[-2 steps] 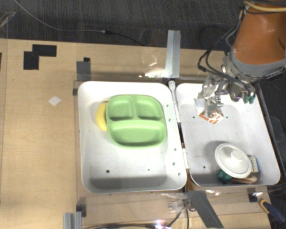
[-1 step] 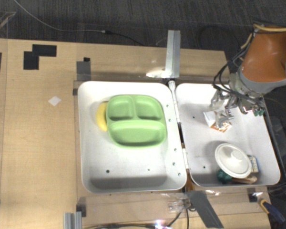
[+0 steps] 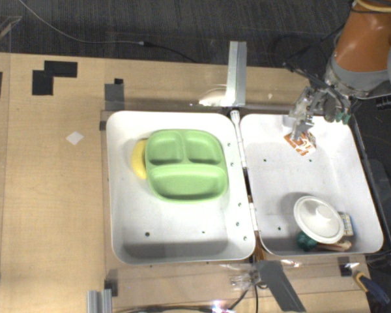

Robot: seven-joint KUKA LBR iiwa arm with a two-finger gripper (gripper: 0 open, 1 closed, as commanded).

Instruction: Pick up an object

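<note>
Grey arm: reached in from the upper right of the frame, orange band (image 3: pixel 368 41) above the wrist.
Gripper (image 3: pixel 304 124): hung over the upper part of the right bin (image 3: pixel 358 175), near its upper rim; fingers narrow, closed on a small orange-and-white packet.
Orange-and-white packet (image 3: pixel 301 142): sat directly at and just below the fingertips, its upper end between them, in the upper middle of the right bin.
White bowl (image 3: pixel 318 218): lay upturned in the lower part of the right bin, well apart from the gripper.
Dark green item (image 3: pixel 305 242): just below and left of the white bowl, partly hidden by it.
Tan item (image 3: pixel 335 245): along the lower edge of the white bowl; kind could not be told.
Left bin (image 3: pixel 127 220): lay beside the right bin, touching along the centre.
Green divided plate (image 3: pixel 184 163): in the upper middle of the left bin, three compartments.
Yellow item (image 3: pixel 138 160): at the left edge of the green divided plate, partly beneath it.
Bench (image 3: pixel 45 201): pale wood, black marks at the upper left.
</note>
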